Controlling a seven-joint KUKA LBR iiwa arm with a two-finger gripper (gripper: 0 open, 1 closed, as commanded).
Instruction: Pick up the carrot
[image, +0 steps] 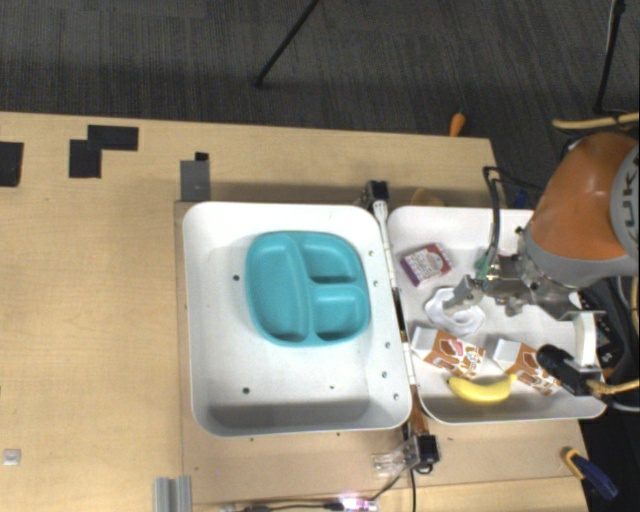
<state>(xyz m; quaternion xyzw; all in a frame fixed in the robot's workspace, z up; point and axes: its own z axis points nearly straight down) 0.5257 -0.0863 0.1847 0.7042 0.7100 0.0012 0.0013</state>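
Observation:
My gripper hangs low in the right bin, reaching in from the right beneath the grey wrist and orange band. It sits just above a crumpled white thing in the bin's middle. The arm hides the right part of this bin. A small orange thing pokes out at the bench's far edge, outside both bins; I cannot tell what it is.
The right bin also holds a purple-and-white packet at the back left, brown patterned packets and a yellow banana by the front wall. A teal divided plate lies in the left bin.

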